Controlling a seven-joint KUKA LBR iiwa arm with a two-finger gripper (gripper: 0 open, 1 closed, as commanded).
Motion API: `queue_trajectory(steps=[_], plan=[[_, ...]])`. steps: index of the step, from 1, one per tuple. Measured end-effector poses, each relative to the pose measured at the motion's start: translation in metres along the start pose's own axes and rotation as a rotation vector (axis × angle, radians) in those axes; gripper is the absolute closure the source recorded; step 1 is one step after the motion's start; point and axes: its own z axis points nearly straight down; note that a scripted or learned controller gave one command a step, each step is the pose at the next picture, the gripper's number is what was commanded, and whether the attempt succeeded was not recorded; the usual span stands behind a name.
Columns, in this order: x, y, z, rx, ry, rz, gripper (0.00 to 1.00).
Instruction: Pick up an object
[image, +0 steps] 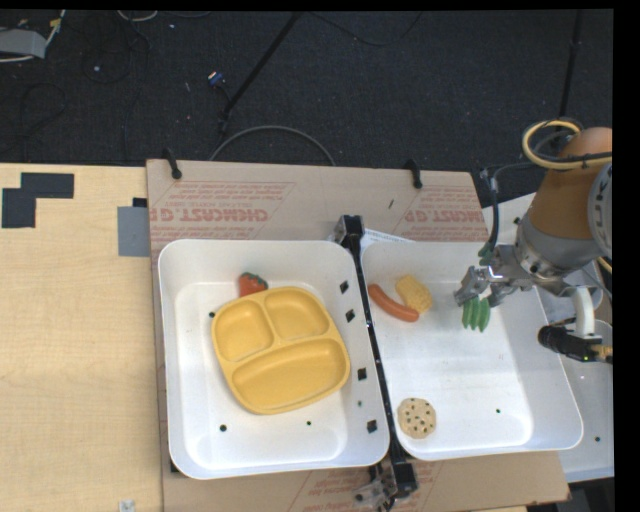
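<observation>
My gripper (484, 291) hangs over the right bin's (545, 425) upper right part, reaching in from the right. Its fingers are shut on the top end of a green toy vegetable (476, 316), which sticks out below them toward the bin floor. To its left in the same bin lie a yellow corn piece (414, 293) and an orange-red sausage (393, 303), touching each other. A round cookie (416, 417) rests near the bin's front left corner.
The left bin (190, 400) holds a yellow divided plate (281, 347), with a small red and green vegetable (252, 284) at its upper left rim. A black divider rail (366, 330) runs between the bins. Cardboard lies under both.
</observation>
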Motion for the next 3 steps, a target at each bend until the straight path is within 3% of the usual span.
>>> queue_trajectory(steps=[2,3], plan=[[-0.009,-0.003,-0.103,0.000,0.000,0.000,1.00],[0.035,-0.016,-0.094,0.007,0.003,-0.001,1.00]])
